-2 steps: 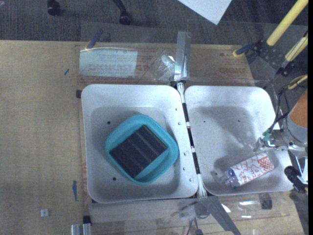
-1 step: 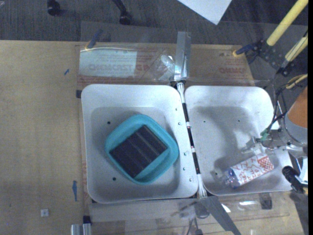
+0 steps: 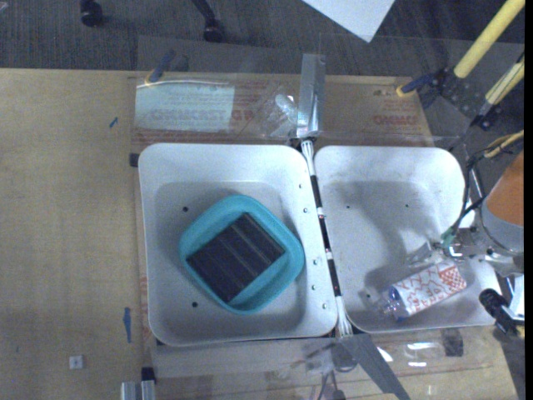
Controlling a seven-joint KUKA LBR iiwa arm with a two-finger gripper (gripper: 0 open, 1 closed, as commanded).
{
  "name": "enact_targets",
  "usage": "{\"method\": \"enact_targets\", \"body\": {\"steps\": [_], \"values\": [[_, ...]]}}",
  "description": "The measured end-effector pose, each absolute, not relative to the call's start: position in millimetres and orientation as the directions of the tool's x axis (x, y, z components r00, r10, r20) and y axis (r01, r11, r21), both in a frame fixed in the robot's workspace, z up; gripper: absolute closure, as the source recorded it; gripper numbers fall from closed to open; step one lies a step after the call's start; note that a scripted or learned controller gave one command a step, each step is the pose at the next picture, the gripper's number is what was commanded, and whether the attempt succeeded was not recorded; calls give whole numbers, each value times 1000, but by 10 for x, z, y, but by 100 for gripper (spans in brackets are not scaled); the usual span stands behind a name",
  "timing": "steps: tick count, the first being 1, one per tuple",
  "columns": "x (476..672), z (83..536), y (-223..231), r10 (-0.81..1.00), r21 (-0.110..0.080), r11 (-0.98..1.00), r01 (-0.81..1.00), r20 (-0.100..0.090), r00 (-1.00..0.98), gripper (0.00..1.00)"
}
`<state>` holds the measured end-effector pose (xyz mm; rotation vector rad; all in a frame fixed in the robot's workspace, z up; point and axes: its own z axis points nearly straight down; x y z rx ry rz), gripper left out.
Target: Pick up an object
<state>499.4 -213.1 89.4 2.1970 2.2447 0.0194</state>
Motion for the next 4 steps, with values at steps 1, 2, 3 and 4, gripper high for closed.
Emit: {"method": "enact_targets", "body": {"steps": [1, 2, 3, 4], "values": [[4991, 986, -2161, 1000, 11, 19, 1000, 1, -19, 100], [4993, 983, -2133, 1000, 9, 22, 1000, 7, -22, 0], [5665, 894, -2115, 998, 5, -66, 998, 14, 66, 0], [5730, 1287, -1726, 993, 1, -122, 993, -1, 122, 0]]}}
